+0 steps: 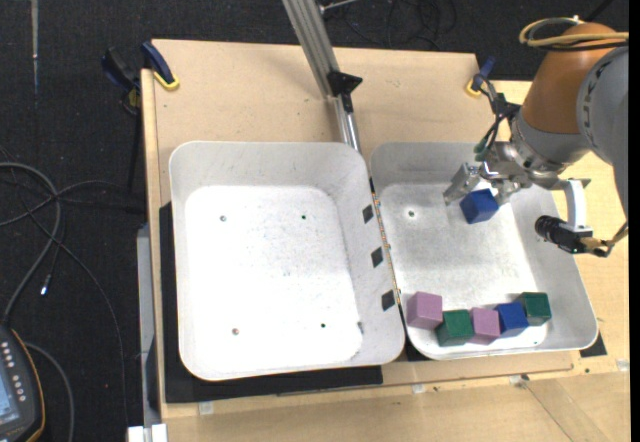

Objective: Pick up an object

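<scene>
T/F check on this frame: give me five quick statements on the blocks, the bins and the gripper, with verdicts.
1. A blue cube sits between the fingers of the gripper. True.
2. The gripper is over the left white bin. False: it is over the right white bin.
3. Five small blocks line the right bin's near edge. True: purple block, green block, a second purple, a blue, a second green.
4. A red block lies in the left bin. False: no block is visible there.
5. The row touches the held cube. False: they are well apart.

Matt white plastic bins [190, 230] on a smooth wooden bench [250, 90]
</scene>
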Robot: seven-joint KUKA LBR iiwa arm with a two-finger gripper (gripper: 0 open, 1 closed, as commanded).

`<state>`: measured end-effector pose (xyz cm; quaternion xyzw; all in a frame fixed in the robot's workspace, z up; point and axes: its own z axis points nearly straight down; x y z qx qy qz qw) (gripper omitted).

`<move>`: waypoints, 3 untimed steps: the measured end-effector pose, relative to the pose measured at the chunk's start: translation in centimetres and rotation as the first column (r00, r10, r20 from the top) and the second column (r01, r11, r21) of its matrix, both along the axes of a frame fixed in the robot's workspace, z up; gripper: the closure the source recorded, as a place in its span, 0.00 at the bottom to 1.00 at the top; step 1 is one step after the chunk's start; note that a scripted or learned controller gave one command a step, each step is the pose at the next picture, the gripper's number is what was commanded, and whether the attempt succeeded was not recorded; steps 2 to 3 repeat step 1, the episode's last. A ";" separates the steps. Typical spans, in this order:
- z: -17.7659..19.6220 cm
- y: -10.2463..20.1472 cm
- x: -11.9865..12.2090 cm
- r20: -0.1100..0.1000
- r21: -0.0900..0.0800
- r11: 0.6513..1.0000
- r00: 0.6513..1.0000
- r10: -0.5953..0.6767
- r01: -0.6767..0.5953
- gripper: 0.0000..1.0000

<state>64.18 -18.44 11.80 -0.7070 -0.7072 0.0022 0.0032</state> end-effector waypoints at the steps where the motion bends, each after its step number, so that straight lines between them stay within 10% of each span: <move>1: -2.4 -1.0 3.5 0.011 -0.003 1.000 1.000 0.004 -0.004 0.00; 3: -2.4 -1.0 3.5 0.011 -0.003 1.000 1.000 0.004 -0.004 0.00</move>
